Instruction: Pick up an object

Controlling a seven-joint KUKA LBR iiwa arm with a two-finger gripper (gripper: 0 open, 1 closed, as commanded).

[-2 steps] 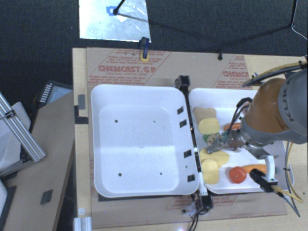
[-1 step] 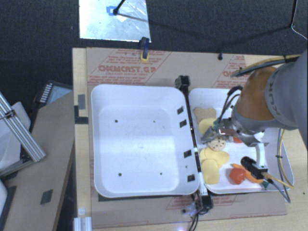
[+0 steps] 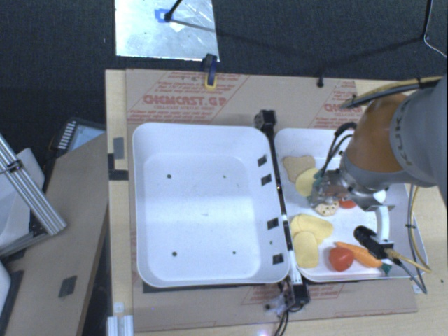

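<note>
Where the claw (image 3: 324,196) hangs, a cookie (image 3: 326,206) lies just beneath.

we see the left white bin (image 3: 203,201) lying on a brown protective sheet (image 3: 189,98) with red lettering that covers the tabletop (image 3: 115,208), and a blue-and-yellow clamp (image 3: 209,72) sits at the sheet's far edge. beyond it, on the dark floor (image 3: 56,40), lies a shiny silver panel (image 3: 140,19) with a bit of blue tape (image 3: 162,15) and a thin dark rod slanting across it. to the left we find an angled aluminium rail (image 3: 31,194) beside a lower brown surface (image 3: 49,271), with a dark ribbed device (image 3: 66,135) just behind it.
</note>
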